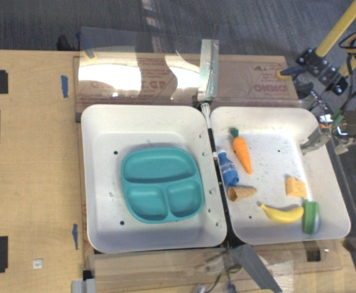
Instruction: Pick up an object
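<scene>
Yellow toy banana (281, 213) lies nearest in the right bin (339, 224), touching a green piece (311, 217); the carrot (243, 153) farther back sits apart, the easier pick. Descend straight, straddling its width. The claw (324, 130) waits at the bin's far-right rim; its opening I cannot tell.

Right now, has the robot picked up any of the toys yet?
Not yet. Nothing looks done: the carrot, blue bottle, ice cream cone, orange wedge, banana and green piece all lie in the right bin. The teal tray sits in the left bin. The gripper is at the right bin's far corner. Grabbing and lifting are left.
</scene>
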